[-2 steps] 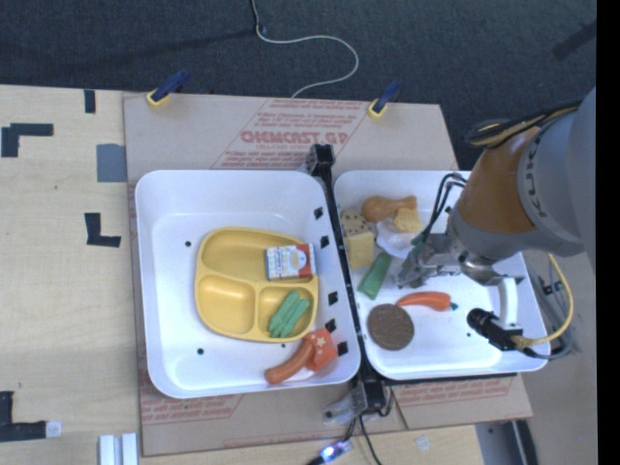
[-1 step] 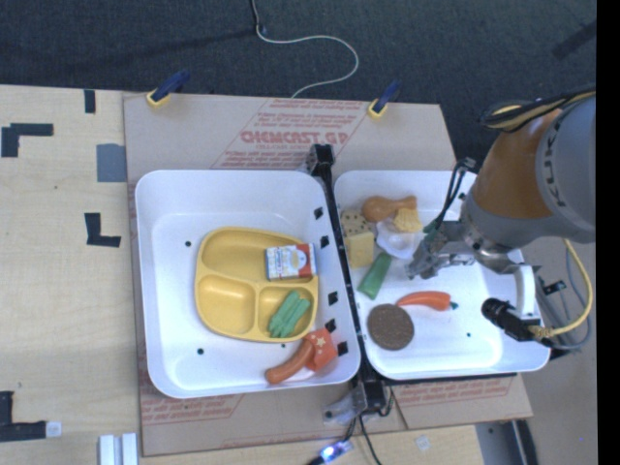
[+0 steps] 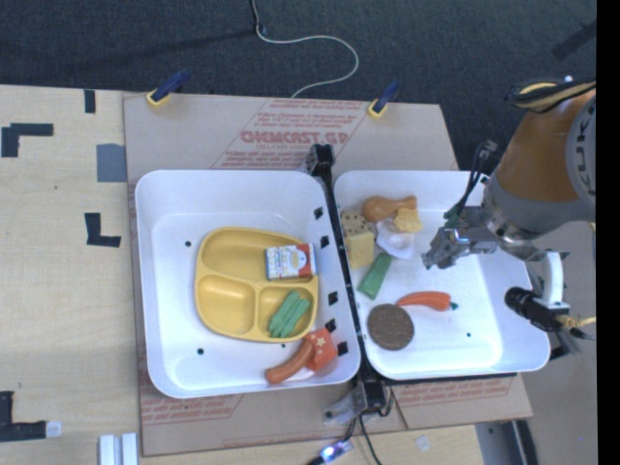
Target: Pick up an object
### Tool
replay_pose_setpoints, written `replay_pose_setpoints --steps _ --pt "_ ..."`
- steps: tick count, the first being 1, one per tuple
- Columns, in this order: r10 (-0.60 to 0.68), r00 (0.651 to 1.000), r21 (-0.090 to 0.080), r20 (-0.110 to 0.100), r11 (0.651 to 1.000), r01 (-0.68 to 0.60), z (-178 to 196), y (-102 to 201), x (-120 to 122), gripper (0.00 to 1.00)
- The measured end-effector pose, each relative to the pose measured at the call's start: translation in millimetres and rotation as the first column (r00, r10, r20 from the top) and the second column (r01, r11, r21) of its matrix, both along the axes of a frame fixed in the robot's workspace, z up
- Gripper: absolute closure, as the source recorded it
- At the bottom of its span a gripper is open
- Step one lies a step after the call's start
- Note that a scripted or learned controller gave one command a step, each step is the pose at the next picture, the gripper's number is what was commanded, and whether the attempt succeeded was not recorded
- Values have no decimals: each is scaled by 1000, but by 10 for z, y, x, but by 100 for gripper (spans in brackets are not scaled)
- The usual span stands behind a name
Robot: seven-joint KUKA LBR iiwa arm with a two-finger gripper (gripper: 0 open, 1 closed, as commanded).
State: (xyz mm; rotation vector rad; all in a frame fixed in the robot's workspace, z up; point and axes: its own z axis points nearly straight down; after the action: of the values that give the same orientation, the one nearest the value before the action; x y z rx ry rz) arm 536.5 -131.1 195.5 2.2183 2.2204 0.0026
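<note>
Pincer (image 3: 441,250) hangs in the right bin (image 3: 484,352), grip state unclear; orange chili (image 3: 424,300) lies just toward the bin's near edge, long axis crosswise.

arm (image 3: 542,177): grey, orange band | tool (image 3: 443,250): dark, detail blurred, possibly cabled

- The scene is lit evenly and brightly from above; no single lamp can be placed.
- Mild glare is seen on the white bins (image 3: 160,260), left of the gripper (image 3: 441,253), where detail is washed out.
- Soft, short shadows are cast beneath the gripper and under the yellow tray (image 3: 228,303) far to its left.
- Overall sharpness is modest; small items just left of the gripper are rendered softly, and the printing on the cardboard (image 3: 281,134) is slightly blurred.
</note>
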Motion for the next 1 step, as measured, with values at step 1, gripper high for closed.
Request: replay_pose_setpoints --steps 1 --pt "1 1000 0 -1 1000 -1 306 4 7 100"
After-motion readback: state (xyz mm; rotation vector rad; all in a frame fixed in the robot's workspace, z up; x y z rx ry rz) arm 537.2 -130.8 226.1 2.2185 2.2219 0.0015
